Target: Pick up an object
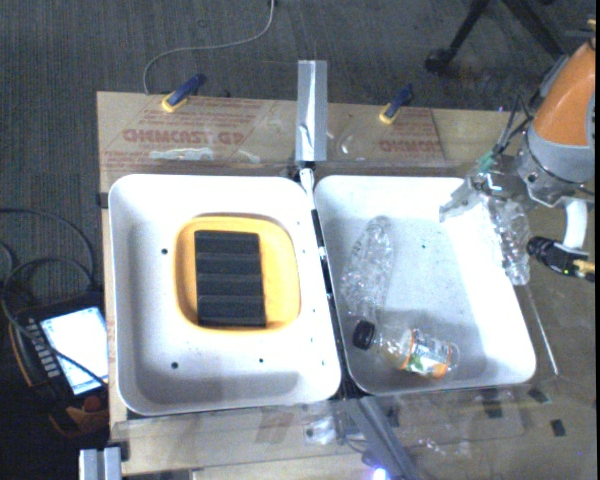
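Note:
My gripper (488, 190) hangs over the far right corner of the right bin (480, 298), under the orange-banded wrist. Just below it, a crumpled clear plastic piece (511, 236) lies along the bin's right wall; whether the gripper grips it is unclear. A crushed clear bottle (368, 260) lies in the left part of the right bin. A second clear bottle (410, 348), with a black cap and an orange label, lies near that bin's front wall. In the left bin (140, 318) sits a yellow tray with a black ribbed block (230, 276) in it.
A silver strip (311, 118) stands upright behind the ridge where the two bins meet. Two blue-handled clamps (183, 91) hold the brown board at the back. A tablet and cables (65, 343) lie on the floor at the left.

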`<state>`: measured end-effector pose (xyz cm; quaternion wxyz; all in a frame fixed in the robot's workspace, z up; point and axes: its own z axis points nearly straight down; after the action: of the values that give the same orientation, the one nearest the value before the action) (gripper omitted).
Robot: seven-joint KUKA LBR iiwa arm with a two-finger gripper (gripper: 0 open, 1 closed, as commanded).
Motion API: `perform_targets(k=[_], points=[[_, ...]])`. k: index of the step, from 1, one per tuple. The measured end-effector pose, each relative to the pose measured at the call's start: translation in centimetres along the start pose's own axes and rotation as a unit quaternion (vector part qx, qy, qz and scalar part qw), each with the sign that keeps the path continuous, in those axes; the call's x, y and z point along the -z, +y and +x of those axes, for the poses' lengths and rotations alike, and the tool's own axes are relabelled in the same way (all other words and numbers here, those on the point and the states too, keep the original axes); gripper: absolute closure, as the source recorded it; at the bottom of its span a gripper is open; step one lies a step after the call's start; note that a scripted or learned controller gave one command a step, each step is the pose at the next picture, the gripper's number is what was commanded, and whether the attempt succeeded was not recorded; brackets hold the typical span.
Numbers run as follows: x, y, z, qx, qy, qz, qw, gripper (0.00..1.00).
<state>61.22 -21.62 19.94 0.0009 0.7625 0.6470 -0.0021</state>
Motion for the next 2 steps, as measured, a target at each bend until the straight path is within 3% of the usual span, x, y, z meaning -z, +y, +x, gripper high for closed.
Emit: perform_targets(k=[1,2], points=[[-1.1,-3.9,1.1,0.078,0.001,0.0,0.997,0.0],[2.0,-8.6,-0.5,0.063,0.002,0.0,0.998,0.0]])
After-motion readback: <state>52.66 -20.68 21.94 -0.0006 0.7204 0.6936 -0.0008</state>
